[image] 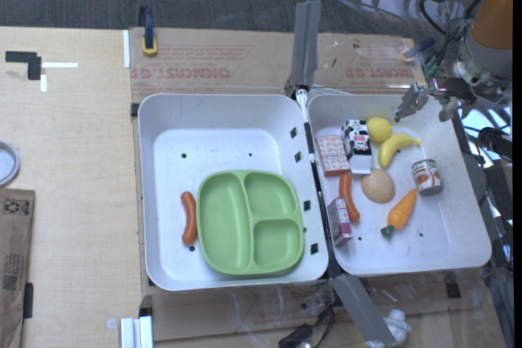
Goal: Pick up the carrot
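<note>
The carrot (402, 209) is orange with a green stub at its near end. It lies slanted in the right bin (444, 244), just right of a beige round item (378, 187) and below a small can (426, 177). My gripper (426, 104) hangs over the far right corner of that bin, well behind the carrot and apart from it. Its fingers (407, 105) stand open with nothing between them.
The right bin also holds a banana (398, 147), a lemon (378, 129), a pink box (331, 154), a black-and-white carton (356, 144), a sausage (347, 196) and a small packet (338, 222). A green divided plate (249, 221) and another sausage (188, 218) lie in the left bin (163, 175).
</note>
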